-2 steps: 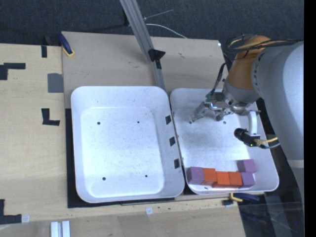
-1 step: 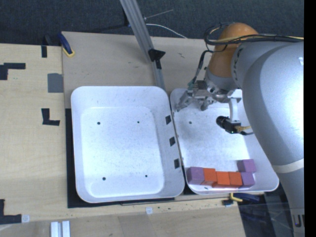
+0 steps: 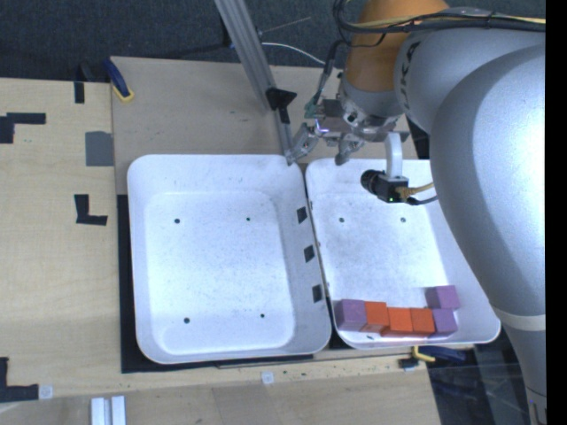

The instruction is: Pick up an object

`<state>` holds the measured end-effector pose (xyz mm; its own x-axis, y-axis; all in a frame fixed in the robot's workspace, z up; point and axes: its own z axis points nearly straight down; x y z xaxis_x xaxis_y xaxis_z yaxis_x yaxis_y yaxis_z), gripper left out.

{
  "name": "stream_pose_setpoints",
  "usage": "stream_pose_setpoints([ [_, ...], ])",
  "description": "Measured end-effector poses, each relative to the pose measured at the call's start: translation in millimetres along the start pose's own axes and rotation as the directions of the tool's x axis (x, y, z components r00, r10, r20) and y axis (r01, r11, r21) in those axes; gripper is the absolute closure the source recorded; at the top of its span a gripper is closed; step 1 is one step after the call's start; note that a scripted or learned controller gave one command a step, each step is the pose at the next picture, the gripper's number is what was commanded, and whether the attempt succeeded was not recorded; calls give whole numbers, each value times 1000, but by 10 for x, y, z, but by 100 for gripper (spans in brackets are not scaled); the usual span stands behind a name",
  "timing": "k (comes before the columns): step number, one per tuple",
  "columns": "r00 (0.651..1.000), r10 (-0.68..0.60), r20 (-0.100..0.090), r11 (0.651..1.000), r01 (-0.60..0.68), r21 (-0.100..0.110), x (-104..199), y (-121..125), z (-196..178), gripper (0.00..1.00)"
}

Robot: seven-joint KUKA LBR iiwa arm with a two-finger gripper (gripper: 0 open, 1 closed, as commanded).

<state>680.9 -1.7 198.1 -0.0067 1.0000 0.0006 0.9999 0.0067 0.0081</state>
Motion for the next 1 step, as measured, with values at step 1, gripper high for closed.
stream_pose_setpoints([
  [1, 1000, -2, -2, 1000, 2, 9, 908, -80, 62, 0],
])
